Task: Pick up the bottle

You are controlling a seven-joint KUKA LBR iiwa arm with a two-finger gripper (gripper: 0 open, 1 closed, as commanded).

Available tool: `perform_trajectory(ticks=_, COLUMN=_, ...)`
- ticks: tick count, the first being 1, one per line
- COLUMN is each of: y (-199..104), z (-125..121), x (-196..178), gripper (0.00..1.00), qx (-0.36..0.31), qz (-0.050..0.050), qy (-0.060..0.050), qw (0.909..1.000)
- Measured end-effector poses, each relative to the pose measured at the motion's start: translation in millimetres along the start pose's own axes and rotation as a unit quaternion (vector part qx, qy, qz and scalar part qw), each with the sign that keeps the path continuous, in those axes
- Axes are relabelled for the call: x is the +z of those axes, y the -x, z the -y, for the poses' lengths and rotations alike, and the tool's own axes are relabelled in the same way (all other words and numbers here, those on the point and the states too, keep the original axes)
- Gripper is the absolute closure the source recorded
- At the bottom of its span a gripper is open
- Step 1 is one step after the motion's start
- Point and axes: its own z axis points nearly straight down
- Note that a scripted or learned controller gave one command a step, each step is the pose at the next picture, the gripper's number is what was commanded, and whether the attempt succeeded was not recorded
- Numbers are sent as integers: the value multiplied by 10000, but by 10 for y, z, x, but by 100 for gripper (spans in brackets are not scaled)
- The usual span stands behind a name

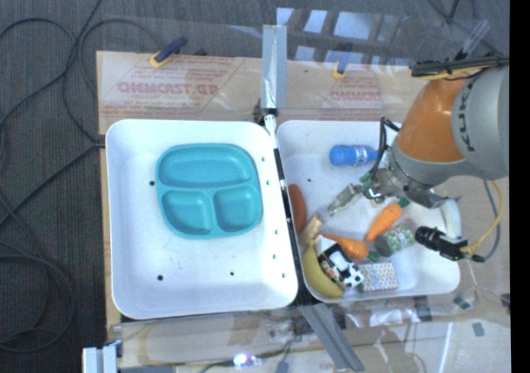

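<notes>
Camera view: the grey arm with the orange wrist band (431,127) reaches in from the right over the right-hand shallow white bin (308,166). The two-finger gripper (352,194) hangs low above the bin floor with its metallic fingers (340,200) spread apart; nothing lies between them, so it is released and carrying nothing.

The blue plastic bottle (353,155) lies on its side near the far wall of that bin, just beyond the gripper and apart from it.

Hazards, as judged from this layout:
- The bottle is round and lying flat. A closure that lands off its centre line is likely to roll or squirt it toward the wall.
- The two orange carrots (383,221), the yellow banana (317,270) and the small speckled box (380,277) crowd the near half of the bin. A descent short of the bottle may close on one of these instead.
- The red sausage-shaped toy (296,204) lies along the left wall, clear of the approach.

The left-hand white bin (132,222) holds a teal compartment tray (210,189), well apart from the work.
</notes>
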Motion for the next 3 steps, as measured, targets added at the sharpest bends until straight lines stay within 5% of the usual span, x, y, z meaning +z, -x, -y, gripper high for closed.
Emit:
perform_trajectory(ticks=1, y=496, z=-589, x=179, gripper=0, qx=-40, qz=32, qy=76, qw=10000)
perform_trajectory(ticks=2, y=466, z=-935, x=189, gripper=0, qx=-56, qz=22, qy=-107, qw=9999)
perform_trajectory(ticks=3, y=156, z=-994, x=104, gripper=0, qx=-326, qz=18, qy=-86, qw=9994)
